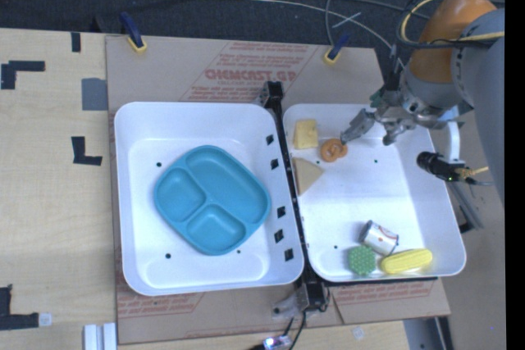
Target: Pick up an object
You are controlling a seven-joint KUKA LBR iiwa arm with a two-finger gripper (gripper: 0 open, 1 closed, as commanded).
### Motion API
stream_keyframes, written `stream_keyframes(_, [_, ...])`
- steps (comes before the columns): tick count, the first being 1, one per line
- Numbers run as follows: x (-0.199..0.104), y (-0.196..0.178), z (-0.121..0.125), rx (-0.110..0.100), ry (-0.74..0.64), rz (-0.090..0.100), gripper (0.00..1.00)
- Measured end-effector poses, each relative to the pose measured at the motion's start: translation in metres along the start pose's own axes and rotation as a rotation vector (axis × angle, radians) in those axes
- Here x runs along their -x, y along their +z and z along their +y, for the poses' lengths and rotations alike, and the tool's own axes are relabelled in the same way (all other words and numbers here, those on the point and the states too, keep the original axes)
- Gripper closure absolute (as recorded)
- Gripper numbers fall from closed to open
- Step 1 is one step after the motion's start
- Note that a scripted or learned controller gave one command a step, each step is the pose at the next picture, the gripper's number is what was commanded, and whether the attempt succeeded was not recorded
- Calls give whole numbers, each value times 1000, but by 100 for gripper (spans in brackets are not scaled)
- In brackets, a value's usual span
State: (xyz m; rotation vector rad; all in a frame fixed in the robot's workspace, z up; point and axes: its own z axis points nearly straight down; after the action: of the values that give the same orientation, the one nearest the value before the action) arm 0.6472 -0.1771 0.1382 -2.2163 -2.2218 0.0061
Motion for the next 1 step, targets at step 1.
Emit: stream_keyframes(1, [-1, 52, 0, 3, 0, 0, 0])
